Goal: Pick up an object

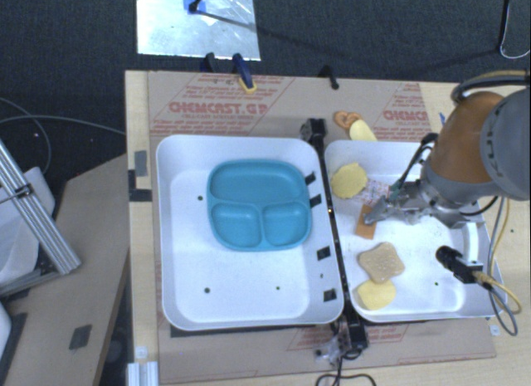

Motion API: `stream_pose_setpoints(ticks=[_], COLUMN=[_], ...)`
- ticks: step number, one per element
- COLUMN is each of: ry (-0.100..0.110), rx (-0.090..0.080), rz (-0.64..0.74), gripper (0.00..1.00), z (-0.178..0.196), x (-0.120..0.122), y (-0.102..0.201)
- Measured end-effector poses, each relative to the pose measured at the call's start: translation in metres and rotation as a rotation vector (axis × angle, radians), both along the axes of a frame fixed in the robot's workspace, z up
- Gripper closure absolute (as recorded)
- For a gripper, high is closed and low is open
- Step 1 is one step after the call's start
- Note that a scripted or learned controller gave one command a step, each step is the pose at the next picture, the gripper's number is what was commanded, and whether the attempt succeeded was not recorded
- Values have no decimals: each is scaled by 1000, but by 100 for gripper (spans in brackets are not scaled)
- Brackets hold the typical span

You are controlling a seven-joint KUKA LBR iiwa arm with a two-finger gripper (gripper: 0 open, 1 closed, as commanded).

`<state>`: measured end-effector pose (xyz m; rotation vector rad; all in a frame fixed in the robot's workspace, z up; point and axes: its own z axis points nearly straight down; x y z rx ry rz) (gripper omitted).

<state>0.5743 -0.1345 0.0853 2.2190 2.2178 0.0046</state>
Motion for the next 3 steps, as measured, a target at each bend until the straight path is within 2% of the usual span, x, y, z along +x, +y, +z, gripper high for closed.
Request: stream_pose_setpoints(ticks=[1, 2, 3], ry=[71, 6, -2], rx=[-4, -1, 2], rz=[8, 5, 3], gripper=[0, 100, 100], z=[-1, 10, 105], x=[72, 83, 21], y=[35, 43, 69])
